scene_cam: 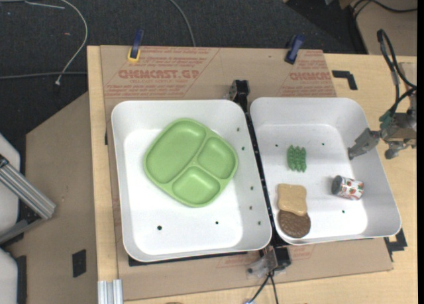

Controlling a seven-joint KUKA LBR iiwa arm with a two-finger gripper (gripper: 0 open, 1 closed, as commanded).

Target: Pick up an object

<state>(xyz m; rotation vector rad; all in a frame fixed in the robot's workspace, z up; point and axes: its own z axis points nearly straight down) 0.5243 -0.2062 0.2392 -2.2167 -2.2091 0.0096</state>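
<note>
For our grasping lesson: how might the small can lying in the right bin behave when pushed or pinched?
The can lies on its side, so a push would probably roll it. It looks small, likely light. Its rounded wall may slip between fingers.

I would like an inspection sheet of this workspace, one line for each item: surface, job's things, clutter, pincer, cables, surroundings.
Surface: cardboard-covered bench bearing a left white bin and a right white bin.
Job's things: in the right bin, a small green knobbly toy, a tan bread-slice toy touching a round brown patty toy, and a small red-and-white can lying on its side.
Clutter: light green three-compartment plastic plate in the left bin.
Pincer: grey pincer at the right bin's right rim, holding nothing visible.
Cables: grey cables on the dark floor.
Surroundings: two blue clamps at the bench's far edge.
</note>
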